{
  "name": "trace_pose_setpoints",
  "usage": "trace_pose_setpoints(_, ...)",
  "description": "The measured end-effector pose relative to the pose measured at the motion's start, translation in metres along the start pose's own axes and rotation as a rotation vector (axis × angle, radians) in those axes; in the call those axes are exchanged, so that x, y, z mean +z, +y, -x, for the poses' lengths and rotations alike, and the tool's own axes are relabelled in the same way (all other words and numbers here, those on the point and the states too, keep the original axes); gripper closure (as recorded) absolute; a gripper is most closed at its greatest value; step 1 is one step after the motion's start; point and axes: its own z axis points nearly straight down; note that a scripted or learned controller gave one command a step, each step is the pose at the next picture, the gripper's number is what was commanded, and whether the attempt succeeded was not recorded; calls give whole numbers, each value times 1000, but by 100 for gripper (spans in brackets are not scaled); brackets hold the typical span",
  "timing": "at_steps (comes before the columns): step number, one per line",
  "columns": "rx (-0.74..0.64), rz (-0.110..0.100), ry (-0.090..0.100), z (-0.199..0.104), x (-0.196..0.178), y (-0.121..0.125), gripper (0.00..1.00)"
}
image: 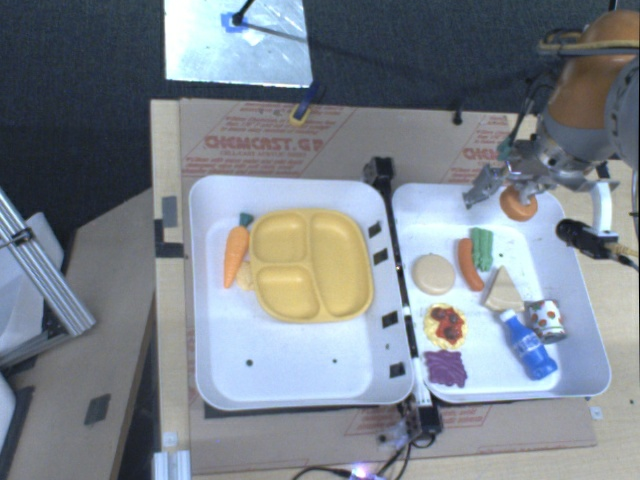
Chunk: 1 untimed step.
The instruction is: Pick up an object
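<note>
My gripper [506, 184] hangs over the far edge of the right bin [590, 363], at the end of the grey arm with its orange band. A small round orange object [519, 206] sits directly under the gripper, touching or nearly touching it. Further into the bin lie a green piece [483, 246], an orange-red sausage [466, 263], a tan round cookie [434, 273], a pale wedge [505, 290], a small pizza-like piece [445, 325], purple grapes [446, 368], a blue bottle [527, 346] and a small can [546, 318].
The left bin [215, 368] holds a yellow divided plate [305, 265] with a carrot [234, 254] beside its left side. A black ridge [393, 268] separates the bins. A cable and black fitting [585, 236] cross the right bin's far right rim.
</note>
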Motion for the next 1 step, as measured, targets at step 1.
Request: trace_pose_setpoints(1,2,-2,0,9,56,1,0)
